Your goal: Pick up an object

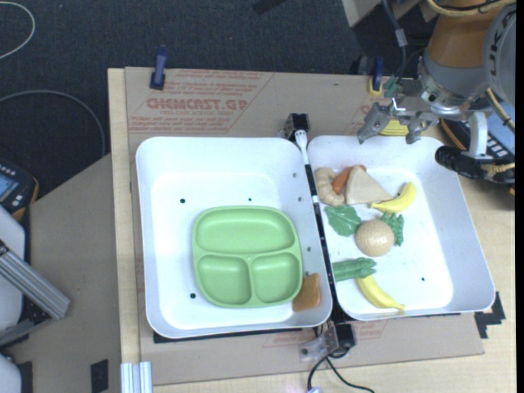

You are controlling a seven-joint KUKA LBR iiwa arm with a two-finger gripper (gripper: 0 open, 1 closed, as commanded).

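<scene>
Your pincer (pixel 396 126) hangs at the far edge of the right bin (pixel 458 244), fingers spread apart, nothing between them. Everything below is placed against that right bin. Inside it, far-left corner: a tan peanut-shaped piece (pixel 327 186), an orange carrot (pixel 341 178) and a pale wedge (pixel 363 188) bunched together. A banana (pixel 396 199) lies just right of the wedge. Mid-bin: a round beige ball (pixel 374 238) with green leafy pieces (pixel 343 219) touching it. Near edge: a green vegetable (pixel 353 269) and a second banana (pixel 377 294). Left of it, the left bin (pixel 164 178) holds a green divided plate (pixel 246 255) and a brown chunk (pixel 308 293).
</scene>
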